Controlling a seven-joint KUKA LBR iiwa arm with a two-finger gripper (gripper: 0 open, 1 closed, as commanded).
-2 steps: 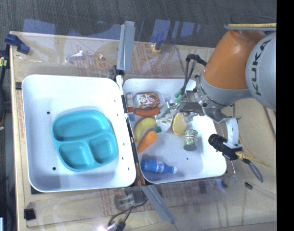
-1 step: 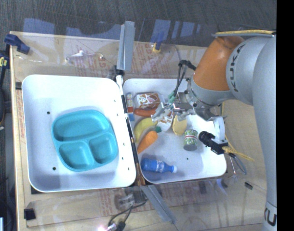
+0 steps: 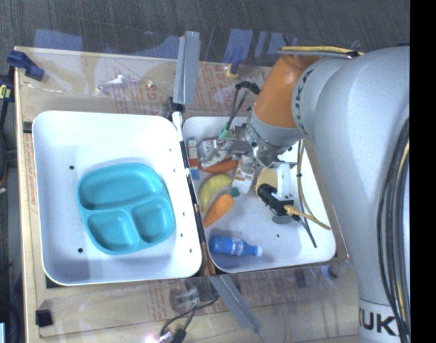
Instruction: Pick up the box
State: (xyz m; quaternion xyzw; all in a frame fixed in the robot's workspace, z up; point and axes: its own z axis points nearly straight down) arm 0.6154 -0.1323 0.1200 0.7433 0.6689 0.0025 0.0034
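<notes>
Grey arm (image 3: 354,156) is looming nearest the lens, filling the right of the frame. Tool (image 3: 241,164) is hanging over the upper middle of the right bin (image 3: 314,245); its opening cannot be told. Box (image 3: 242,177), a small white-and-red carton, appears to be lying just beneath and touching the tool, among an orange carrot (image 3: 219,209) and a yellow fruit (image 3: 214,187). Step judged: closing on the carton alone, squarely, avoiding neighbours. Blue bottle (image 3: 232,246) is lying lower; the teal tray (image 3: 125,207) is sitting in the left bin (image 3: 50,131).
</notes>
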